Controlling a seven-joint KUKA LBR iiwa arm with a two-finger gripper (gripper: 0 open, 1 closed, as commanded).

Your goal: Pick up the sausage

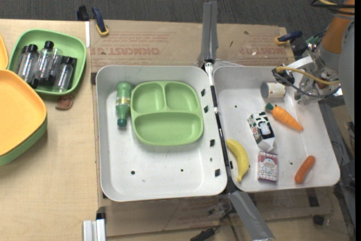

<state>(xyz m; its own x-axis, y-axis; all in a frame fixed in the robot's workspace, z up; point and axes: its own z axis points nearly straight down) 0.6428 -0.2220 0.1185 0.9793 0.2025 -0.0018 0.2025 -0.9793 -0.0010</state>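
**Asker:** What sits on the bench?

**Describer:** Two shallow white plastic bins side by side. The left bin (110,178) holds a pale green three-compartment plastic plate (167,112), and a small green bottle (123,103) lies just beside the plate's left edge. The right bin (293,178) holds several small things.

**Asker:** Where is the sausage?

**Describer:** The short orange-red sausage (304,169) lies tilted in the near right corner of the right bin, close to the bin's right wall. Nothing touches it.

**Asker:** What else is in that bin?

**Describer:** An orange toy carrot with a green tip (286,118) lies farther back. A small white cup (273,89) lies on its side near the far wall. A black and white packet (260,127) sits mid-bin, a pink and white carton (268,166) is nearer, and a yellow banana (239,159) rests by the left wall.

**Asker:** And the arm?

**Describer:** The grey arm with its orange band (337,31) enters from the right. Its two-finger gripper (304,90) hangs at the far right corner of the right bin, near the carrot and cup, well apart from the sausage. Cables clutter it, so I cannot tell how far apart the jaws stand or whether they hold anything.

**Asker:** Anything outside the bins?

**Describer:** At the left, a green square tray of dark-capped clear bottles (48,62) and a stack of orange plates (20,115).
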